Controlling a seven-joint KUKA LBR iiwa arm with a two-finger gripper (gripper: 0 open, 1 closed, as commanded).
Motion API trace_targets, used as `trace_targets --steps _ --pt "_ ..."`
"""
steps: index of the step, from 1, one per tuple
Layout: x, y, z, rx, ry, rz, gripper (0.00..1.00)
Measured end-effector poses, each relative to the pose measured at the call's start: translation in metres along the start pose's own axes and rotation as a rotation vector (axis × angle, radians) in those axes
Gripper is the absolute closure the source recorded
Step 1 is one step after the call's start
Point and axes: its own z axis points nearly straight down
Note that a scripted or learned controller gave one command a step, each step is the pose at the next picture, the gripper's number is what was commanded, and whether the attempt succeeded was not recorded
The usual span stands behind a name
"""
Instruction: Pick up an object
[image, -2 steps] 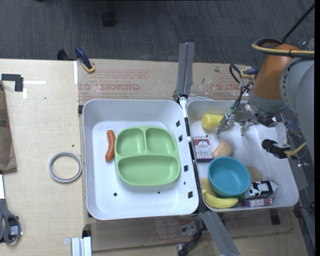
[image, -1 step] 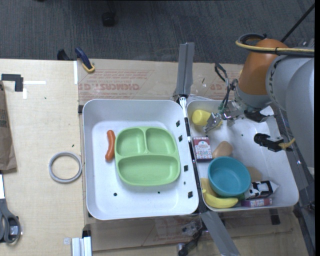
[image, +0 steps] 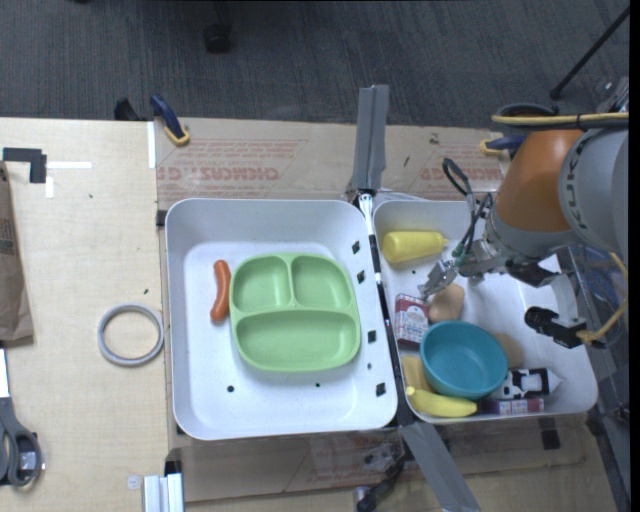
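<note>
My gripper (image: 443, 277) hangs low in the right bin (image: 572, 398), just above a tan rounded object (image: 448, 303) and below a yellow block (image: 412, 244). A red and white packet (image: 410, 321) lies just left of the tan object. Nearer the front, a blue bowl (image: 462, 360) sits over a yellow banana (image: 441, 403). A black and white box (image: 521, 386) lies to the bowl's right. I see nothing clearly held by the gripper.
The left bin (image: 190, 370) holds a green divided plate (image: 295, 312) and an orange sausage-shaped toy (image: 219, 290). On the bench to the left lie a tape ring (image: 131, 333), scissors (image: 16, 455) and a brown bag (image: 12, 270). The arm's orange band (image: 535, 180) looms over the right bin.
</note>
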Motion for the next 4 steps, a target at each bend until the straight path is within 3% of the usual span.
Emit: trace_targets --steps 1,2,3,4 --pt "-0.001 0.000 -0.010 -0.001 -0.001 0.004 1.00" --pt "-0.001 0.000 -0.009 0.000 0.000 0.004 0.00" --pt "0.036 -0.068 0.001 0.003 0.002 0.020 0.00" --pt "0.023 -0.007 0.001 0.001 0.001 -0.126 0.00"
